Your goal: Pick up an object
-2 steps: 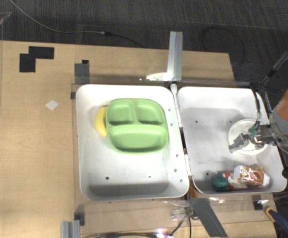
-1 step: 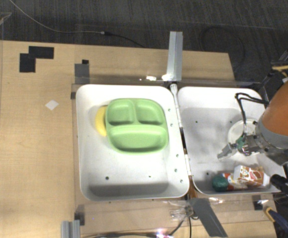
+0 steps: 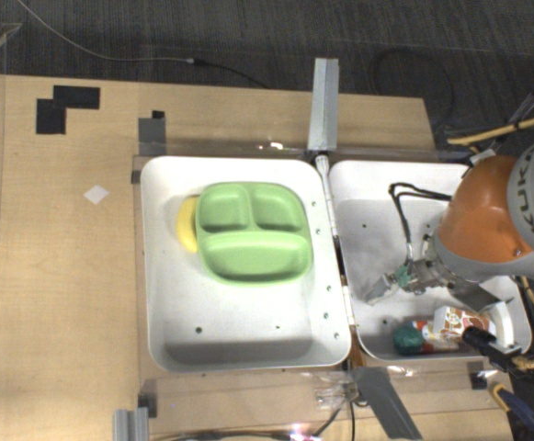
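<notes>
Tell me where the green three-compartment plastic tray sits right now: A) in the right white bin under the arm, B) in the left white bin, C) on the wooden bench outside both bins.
B: the green three-compartment plastic tray lies flat in the left white bin, partly covering a yellow object at its left edge, while the grey and orange arm reaches into the right white bin.
</notes>
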`<action>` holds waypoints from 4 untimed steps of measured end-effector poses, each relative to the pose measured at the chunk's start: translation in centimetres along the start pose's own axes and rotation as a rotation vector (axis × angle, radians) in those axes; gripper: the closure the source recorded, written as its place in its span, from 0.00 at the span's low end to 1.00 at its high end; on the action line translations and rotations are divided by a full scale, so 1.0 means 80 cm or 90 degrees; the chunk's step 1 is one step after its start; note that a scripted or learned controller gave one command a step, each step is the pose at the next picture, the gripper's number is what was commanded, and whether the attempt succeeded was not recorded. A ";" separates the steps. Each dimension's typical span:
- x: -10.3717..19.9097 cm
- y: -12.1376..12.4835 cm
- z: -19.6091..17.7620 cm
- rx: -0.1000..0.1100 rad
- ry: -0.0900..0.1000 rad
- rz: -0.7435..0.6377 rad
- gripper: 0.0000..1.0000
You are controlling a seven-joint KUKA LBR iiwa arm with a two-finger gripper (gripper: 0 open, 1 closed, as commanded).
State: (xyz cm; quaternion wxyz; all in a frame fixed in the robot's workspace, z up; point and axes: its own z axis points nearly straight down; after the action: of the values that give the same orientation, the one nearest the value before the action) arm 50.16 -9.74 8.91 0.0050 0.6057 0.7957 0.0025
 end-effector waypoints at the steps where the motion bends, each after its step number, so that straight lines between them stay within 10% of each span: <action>1: -0.003 -0.004 0.000 -0.002 -0.001 -0.049 0.00; 3: -0.040 -0.028 -0.020 0.003 0.002 -0.226 0.00; 4: -0.017 0.012 0.000 -0.001 -0.001 -0.293 0.00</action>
State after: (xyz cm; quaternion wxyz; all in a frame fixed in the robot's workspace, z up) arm 51.43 -10.79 8.93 0.0065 0.4081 0.9129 0.0015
